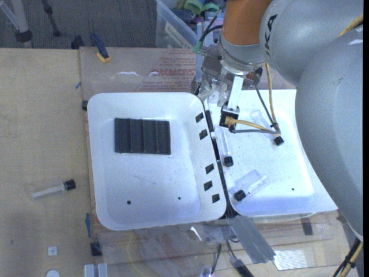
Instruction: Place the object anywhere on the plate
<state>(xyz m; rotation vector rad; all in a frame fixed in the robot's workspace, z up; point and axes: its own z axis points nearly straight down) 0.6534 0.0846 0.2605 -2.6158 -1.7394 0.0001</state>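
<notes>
From where I stand, the gripper [214,94] hangs at the 12 o'clock end of the seam where the two bins meet, a little on the side of the right bin [300,196]. It is seen from above and the wrist covers it, so I cannot tell how far it is open, or whether it has hold of anything.

The dark ridged plate [142,136] lies flat in the left bin [104,203], toward 10 o'clock of the floor, with free white floor around it. I think this makes it an easy target from above.

The object is probably one of the clear tubes with black caps in the right bin. One tube [251,183] lies slanted at about 7 o'clock. A second tube [225,148] lies along the wall at 9 o'clock, which leaves little room on that side. Which one is meant, I cannot say.

In my judgement the picking step is not yet finished, because nothing rests on the plate.
</notes>
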